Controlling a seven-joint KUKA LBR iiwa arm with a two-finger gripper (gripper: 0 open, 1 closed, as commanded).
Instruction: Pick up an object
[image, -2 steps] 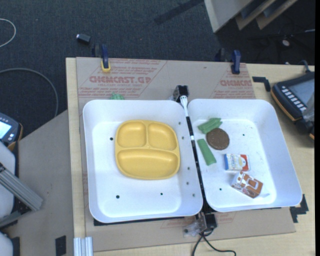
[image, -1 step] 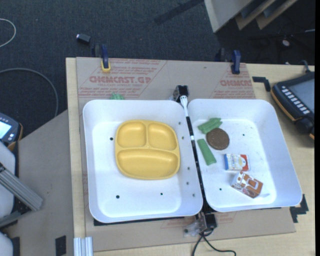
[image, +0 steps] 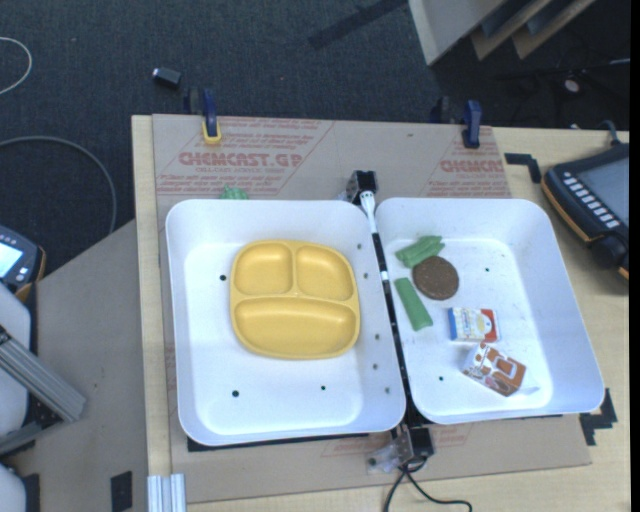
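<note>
The right bin (image: 560, 290) holds five small things, best placed against the brown disc (image: 436, 278), a flat, dark, round piece lying in the bin's left half. Touching the disc's upper left edge is a short green piece (image: 419, 250), bright and blocky, with its long axis running from lower left to upper right. Just left of the disc and slightly below lies a green stick (image: 412, 304), longer and narrower, its long axis running from upper left to lower right, close to the seam between the bins. Below and right of the disc sits a small white packet (image: 471, 324) with red and blue print, roughly square and lying flat. Further below and right of the disc lies an orange and white packet (image: 494, 369), tilted so its long axis runs from upper left to lower right, near but apart from the white packet. Well left of the disc, the left bin (image: 195, 330) carries a yellow divided plate (image: 295, 300) with three compartments. Both bins rest on a brown sheet (image: 250, 155) on the counter, held by two blue clamps (image: 209, 112) at its far edge.
</note>
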